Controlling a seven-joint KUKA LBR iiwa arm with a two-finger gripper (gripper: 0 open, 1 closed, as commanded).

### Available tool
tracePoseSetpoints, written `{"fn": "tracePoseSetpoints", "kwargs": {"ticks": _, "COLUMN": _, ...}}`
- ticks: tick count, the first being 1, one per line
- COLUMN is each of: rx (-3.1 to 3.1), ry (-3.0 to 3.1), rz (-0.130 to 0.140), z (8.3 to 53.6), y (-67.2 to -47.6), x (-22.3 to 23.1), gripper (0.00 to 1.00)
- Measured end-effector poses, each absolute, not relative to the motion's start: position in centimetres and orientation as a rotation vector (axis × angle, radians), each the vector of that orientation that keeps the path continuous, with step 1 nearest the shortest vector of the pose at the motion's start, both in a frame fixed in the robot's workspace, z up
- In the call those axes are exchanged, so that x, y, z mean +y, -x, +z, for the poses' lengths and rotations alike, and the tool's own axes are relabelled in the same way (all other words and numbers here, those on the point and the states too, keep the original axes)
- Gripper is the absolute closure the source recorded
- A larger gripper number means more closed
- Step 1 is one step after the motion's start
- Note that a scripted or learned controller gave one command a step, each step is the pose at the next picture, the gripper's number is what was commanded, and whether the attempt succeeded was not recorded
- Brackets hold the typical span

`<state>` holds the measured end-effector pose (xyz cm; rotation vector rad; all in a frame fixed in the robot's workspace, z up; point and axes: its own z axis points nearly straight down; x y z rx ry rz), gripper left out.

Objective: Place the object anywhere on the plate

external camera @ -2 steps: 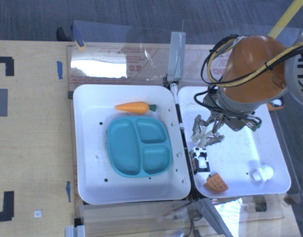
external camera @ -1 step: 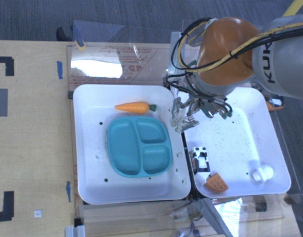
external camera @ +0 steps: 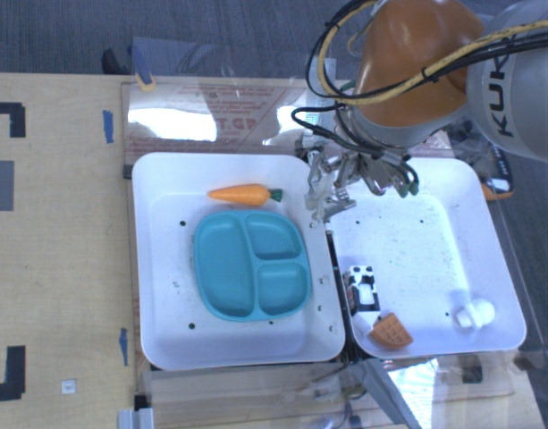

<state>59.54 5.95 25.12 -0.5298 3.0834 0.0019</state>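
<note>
A teal divided plate (external camera: 251, 264) lies in the middle of the left bin (external camera: 157, 239). An orange carrot (external camera: 242, 195) with a green tip rests on the bin floor just behind the plate, apart from it. My gripper (external camera: 332, 195) hangs over the seam between the two bins, at the back, to the right of the carrot. Its metal fingers (external camera: 318, 186) point down, stand open, and have nothing between them. The orange wrist band and cables sit above it.
The right bin (external camera: 434, 239) holds a small black-and-white object (external camera: 363, 289) near its left wall, an orange waffle-like piece (external camera: 392, 332) at the front, and a white object (external camera: 475, 314) at the front right. A wooden bench top lies to the left.
</note>
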Motion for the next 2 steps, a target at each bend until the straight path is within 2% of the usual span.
{"fn": "tracePoseSetpoints", "kwargs": {"ticks": 1, "rx": 2.937, "ry": 1.116, "rz": 0.003, "z": 18.4, "y": -54.1, "x": 3.5, "gripper": 1.0}}
{"fn": "tracePoseSetpoints", "kwargs": {"ticks": 2, "rx": 2.804, "ry": 1.412, "rz": 0.003, "z": 18.5, "y": -48.5, "x": 8.7, "gripper": 1.0}}
